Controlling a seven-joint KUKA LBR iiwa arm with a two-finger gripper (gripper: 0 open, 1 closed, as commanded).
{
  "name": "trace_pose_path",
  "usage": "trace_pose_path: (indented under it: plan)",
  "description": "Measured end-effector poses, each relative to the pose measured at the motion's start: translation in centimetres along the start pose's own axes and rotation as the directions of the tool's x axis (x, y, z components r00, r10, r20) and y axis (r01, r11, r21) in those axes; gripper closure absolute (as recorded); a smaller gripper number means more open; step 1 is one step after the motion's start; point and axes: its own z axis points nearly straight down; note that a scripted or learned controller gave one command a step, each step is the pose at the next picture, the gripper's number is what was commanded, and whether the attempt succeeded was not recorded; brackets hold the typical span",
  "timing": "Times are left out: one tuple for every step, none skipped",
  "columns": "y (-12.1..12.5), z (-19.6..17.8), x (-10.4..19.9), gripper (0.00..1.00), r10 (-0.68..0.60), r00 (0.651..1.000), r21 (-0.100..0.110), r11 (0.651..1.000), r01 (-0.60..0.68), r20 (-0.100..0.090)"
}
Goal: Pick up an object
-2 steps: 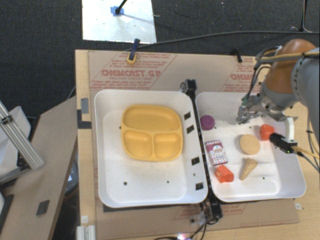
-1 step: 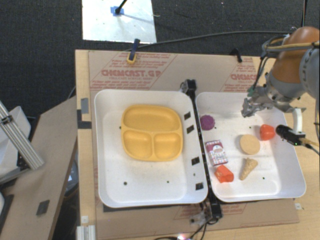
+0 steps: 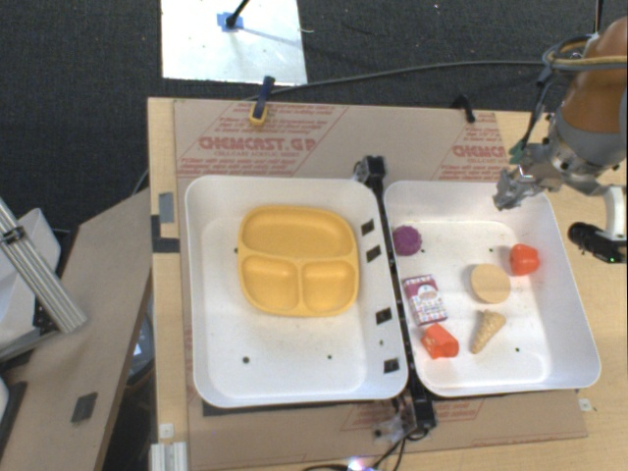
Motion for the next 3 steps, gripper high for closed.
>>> trace_pose_path:
  plan:
    - [0.1,-1.9,0.0,1.00,-0.001,1.000,0.003,1.000,0.001,-0.001]
    - [-0.5,-3.0,5.2,1.00,-0.003,1.000,0.006,1.000,0.003,-0.004]
    - [-0.4,-3.8,10.7,1.00,-0.004,1.000,0.006,1.000,0.004,-0.004]
